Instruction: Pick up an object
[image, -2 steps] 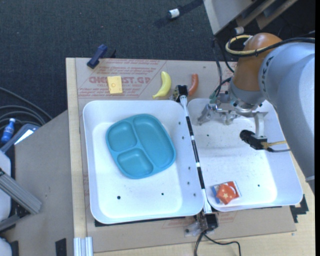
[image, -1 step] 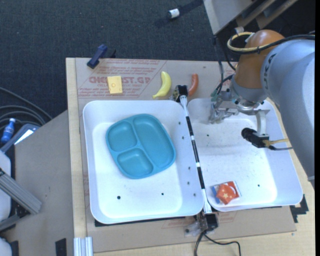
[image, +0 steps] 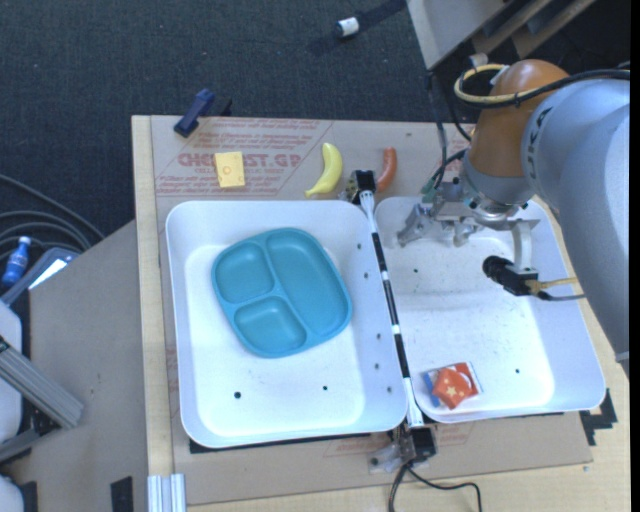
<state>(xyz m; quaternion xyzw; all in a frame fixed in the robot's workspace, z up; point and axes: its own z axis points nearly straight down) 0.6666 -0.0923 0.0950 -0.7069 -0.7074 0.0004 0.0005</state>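
Observation:
A small red and orange packet (image: 452, 385) lies in the near left corner of the right bin (image: 520, 340). A blue divided plate (image: 281, 290) rests in the left bin (image: 200, 330). My gripper (image: 434, 232) hangs over the far left part of the right bin, well away from the packet. Its fingers (image: 406, 233) are spread open and nothing is between them.
On the board behind the bins lie a toy banana (image: 325, 169), an orange-red chili (image: 386, 168), a yellow block (image: 229, 171) and a blue object (image: 193, 112). The grey arm (image: 590, 180) covers the right bin's far right side.

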